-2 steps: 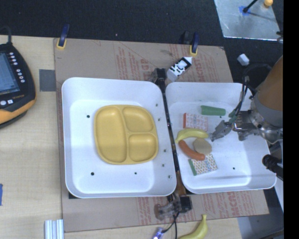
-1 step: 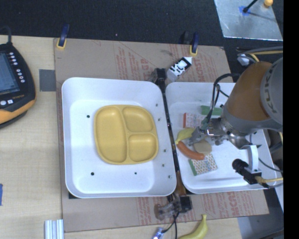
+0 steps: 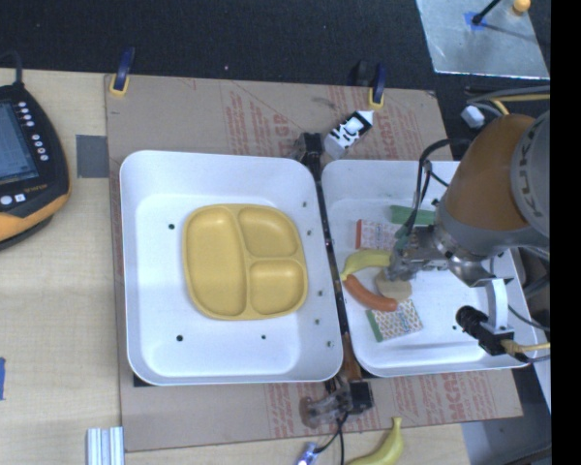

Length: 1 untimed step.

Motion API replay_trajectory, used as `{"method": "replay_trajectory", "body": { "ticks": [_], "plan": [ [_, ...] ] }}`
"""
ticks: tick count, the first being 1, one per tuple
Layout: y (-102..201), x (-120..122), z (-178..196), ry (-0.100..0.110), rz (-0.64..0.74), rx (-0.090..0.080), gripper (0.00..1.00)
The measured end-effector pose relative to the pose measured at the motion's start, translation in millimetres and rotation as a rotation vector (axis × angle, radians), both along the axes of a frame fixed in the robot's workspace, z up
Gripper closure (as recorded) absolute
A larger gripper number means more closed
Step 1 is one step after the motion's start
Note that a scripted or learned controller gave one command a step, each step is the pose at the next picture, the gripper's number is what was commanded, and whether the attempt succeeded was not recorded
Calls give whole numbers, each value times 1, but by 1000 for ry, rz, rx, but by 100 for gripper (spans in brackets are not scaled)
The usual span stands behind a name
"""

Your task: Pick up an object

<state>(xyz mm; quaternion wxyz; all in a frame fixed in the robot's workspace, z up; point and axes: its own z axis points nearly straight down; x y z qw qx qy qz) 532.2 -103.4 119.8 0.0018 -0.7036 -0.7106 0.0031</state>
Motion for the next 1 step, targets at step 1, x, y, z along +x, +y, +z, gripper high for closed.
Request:
{"method": "replay_trajectory", "body": {
  "ticks": [1],
  "plan": [
    [0,0,0,0,0,0,0]
  ]
}}
